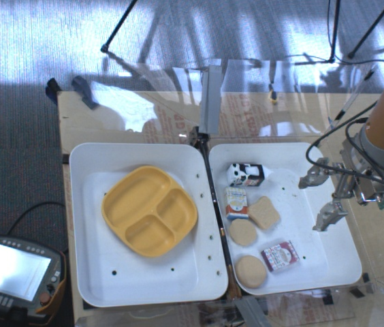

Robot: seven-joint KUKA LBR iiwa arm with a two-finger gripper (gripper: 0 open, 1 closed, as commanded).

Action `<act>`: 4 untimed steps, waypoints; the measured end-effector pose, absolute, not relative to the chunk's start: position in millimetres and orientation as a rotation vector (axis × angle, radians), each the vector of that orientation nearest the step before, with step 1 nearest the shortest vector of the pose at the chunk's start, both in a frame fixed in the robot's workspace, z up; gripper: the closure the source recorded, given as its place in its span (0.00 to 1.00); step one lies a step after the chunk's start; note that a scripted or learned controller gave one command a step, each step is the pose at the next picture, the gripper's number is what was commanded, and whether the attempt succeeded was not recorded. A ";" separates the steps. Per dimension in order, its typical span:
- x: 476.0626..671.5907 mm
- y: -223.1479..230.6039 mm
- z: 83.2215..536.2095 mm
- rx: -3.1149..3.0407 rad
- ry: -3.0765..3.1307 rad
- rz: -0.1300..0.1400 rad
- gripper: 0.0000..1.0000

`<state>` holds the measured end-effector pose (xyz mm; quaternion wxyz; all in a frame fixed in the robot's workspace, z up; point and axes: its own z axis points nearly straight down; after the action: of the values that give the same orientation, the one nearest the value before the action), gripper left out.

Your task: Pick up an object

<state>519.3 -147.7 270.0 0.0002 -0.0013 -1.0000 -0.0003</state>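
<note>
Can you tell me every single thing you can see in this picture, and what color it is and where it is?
white bins: two, side by side on the bench
divided plate: one, yellow, in the left bin
cow-print carton: one, black and white, top left of the right bin
small box: one, white with red and blue, below the carton
toast slice: one, tan, right of that box
round biscuits: two, tan, lower left of the right bin
red packet: one, red and white, beside the lower biscuit
handheld screen: one, grey, on the floor at bottom left
gripper: one, grey metal, over the right bin's right side
</note>
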 end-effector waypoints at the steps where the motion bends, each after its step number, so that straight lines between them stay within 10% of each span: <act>1: 491.9 -141.4 99.3 -0.651 -3.064 -0.002 0.00; 2: 494.2 -139.8 110.4 -0.640 -3.070 -0.002 1.00; 3: 509.0 -80.6 231.5 -0.803 -3.048 -0.005 1.00; 4: 474.8 1.1 185.0 -0.620 -3.075 0.000 1.00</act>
<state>474.8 1.1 185.0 0.0025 -0.1977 -0.9803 0.0001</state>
